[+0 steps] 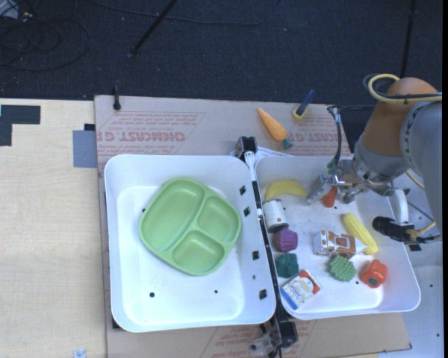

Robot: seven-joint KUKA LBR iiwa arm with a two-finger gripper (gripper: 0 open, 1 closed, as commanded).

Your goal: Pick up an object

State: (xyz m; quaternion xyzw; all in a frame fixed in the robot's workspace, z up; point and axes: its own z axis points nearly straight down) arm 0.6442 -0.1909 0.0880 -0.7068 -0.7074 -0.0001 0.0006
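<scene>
- I'm hovering the gripper (330,191) low in the right bin (411,293), where the toys are lying.
- Something small and red (329,196) is sitting between its fingers, apparently pinched; banana (284,190) just beside.

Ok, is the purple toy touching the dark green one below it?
Apart. The camera view shows a thin strip of white bin floor between the purple toy and the dark green toy.

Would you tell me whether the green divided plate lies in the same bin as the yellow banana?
No, the green divided plate lies in the left bin; the yellow banana is in the right bin.
</scene>
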